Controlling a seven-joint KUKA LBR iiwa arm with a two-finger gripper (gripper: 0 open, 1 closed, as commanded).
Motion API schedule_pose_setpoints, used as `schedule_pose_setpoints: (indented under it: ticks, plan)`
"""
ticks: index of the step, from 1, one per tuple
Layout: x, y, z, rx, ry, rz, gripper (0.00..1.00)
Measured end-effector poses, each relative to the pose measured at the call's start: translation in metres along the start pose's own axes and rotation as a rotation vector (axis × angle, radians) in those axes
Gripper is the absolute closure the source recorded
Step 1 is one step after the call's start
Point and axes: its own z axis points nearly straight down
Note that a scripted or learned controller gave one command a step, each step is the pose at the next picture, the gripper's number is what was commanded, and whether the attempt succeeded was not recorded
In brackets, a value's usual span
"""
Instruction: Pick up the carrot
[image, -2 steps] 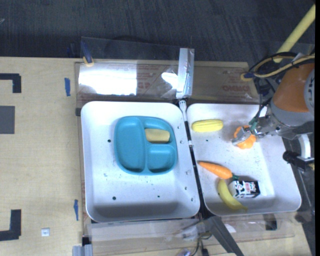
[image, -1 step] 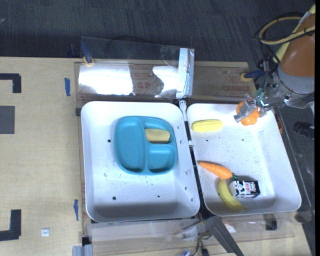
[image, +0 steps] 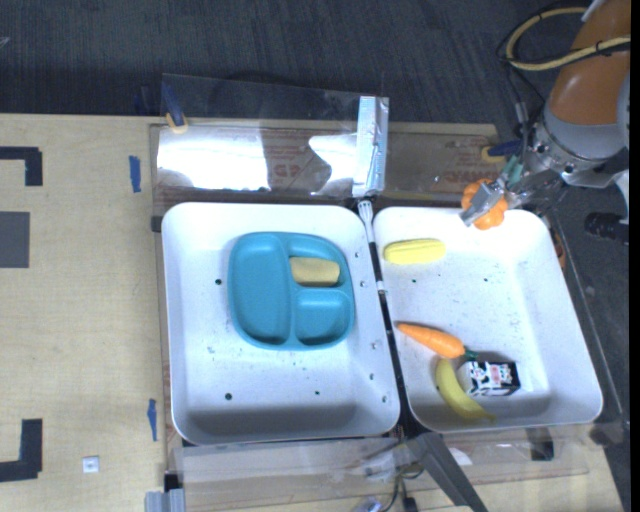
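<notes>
Near the right bin's (image: 570, 330) front, carrot (image: 432, 338) touches banana (image: 455, 390).

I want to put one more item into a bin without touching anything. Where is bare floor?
Right bin: free in the middle and right, between the yellow block above and the carrot, banana and small carton crowding the lower left. Left bin: free strip below the blue tray.
</notes>
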Motion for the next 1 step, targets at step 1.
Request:
schedule_pose_setpoints:
  ticks: [1]
  plan:
    - [-0.0108,-0.0056,0.0278,0.004,0.005,-0.33,1.0]
